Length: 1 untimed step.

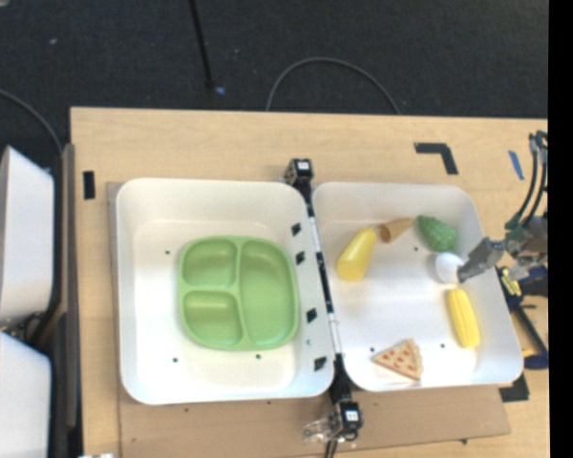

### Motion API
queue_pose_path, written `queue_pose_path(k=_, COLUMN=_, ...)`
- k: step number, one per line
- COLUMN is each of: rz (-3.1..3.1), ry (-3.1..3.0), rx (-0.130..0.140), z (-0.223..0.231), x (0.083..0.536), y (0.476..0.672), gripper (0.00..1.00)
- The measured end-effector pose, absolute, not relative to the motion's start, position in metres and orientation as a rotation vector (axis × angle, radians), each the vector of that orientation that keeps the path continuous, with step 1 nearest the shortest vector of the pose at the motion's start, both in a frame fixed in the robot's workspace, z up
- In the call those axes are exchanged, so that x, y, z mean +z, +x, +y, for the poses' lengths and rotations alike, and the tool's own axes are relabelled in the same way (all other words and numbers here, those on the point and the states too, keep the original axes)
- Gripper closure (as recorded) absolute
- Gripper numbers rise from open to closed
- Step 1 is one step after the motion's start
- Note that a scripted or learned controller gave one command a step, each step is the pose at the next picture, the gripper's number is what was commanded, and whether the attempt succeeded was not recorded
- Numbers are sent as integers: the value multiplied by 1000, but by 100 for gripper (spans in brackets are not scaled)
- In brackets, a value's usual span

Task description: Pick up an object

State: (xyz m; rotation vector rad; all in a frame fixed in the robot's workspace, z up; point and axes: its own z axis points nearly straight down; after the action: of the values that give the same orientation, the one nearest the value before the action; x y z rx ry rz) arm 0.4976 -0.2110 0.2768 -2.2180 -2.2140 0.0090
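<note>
The right bin (401, 198) holds several toy foods. A yellow squash-like piece (356, 254) lies at its left, with a small brown cone (395, 229) beside it. Towards the back right is a green leafy piece (436, 231). Below that sits a white ball (446, 267), then a yellow corn cob (464, 317). A pizza slice (399, 359) lies near the front edge. My gripper (475, 259) reaches in over the bin's right wall, its grey tip just right of the white ball and touching or nearly touching it. Most of the gripper is cut off at the right.
The left bin (143, 218) holds a green divided plate (239, 292). A ridge with black clips (315, 284) separates the two bins. Cables and blue parts (523, 246) sit off the right bin's right edge. White boxes (19, 246) stand at the far left.
</note>
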Motion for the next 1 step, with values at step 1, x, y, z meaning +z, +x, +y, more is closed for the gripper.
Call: queue_pose_path(k=1, rz=-2223, ry=-2220, rx=2, z=-210, x=282, y=499, gripper=0)
